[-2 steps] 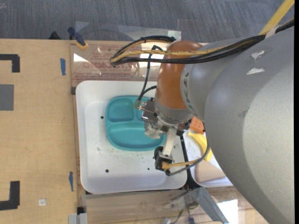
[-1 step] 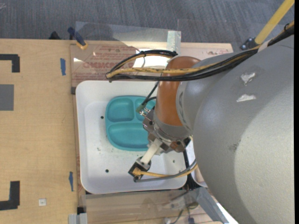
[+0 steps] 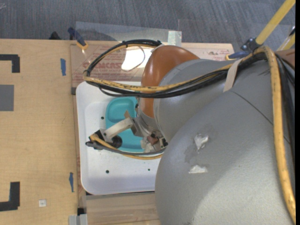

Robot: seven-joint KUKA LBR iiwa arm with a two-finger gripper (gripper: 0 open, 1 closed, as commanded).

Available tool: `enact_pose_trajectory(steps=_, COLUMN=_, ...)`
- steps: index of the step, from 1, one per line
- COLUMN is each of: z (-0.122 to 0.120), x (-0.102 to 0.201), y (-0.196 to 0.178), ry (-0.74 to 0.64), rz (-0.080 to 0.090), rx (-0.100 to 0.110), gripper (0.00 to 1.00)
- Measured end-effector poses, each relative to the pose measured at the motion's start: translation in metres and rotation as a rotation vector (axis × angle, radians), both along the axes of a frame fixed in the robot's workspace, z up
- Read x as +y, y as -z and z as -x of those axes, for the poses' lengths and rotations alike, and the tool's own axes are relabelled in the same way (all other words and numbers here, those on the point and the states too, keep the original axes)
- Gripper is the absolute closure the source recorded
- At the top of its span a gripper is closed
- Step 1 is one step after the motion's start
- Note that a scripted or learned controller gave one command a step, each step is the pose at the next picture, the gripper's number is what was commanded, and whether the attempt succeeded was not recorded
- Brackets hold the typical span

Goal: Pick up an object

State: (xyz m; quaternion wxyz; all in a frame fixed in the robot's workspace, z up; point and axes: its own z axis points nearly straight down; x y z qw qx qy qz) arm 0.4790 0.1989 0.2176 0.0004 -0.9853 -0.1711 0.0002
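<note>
A turquoise dish-like object point(image 3: 118, 112) lies in the white bin point(image 3: 96, 175), in its upper middle part. The grey arm with its orange band reaches in from the right and covers most of the bin's right side. My gripper point(image 3: 149, 142) hangs low over the right edge of the turquoise object, and the wrist hides much of it. The view does not show whether anything sits between the fingers. Part of the turquoise object is hidden under the wrist.
A brown cardboard surface point(image 3: 37, 125) with black corner marks and bits of blue tape lies left of the bin. Yellow and black cables point(image 3: 112, 83) loop over the bin's far rim. The bin's near-left floor shows bare white with a few small dark specks.
</note>
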Motion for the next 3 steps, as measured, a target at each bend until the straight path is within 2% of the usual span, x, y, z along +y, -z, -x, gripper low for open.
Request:
enact_pose_trajectory(steps=1, z=0.000, x=-0.065, y=0.036, ry=-0.410, rz=0.000, rx=0.006, gripper=1.00)
enact_pose_trajectory(steps=2, z=0.001, x=-0.024, y=0.031, ry=-0.171, rz=0.000, rx=0.004, gripper=1.00)
enact_pose_trajectory(steps=3, z=0.000, x=0.013, y=0.018, ry=0.132, rz=0.000, rx=0.000, gripper=1.00)
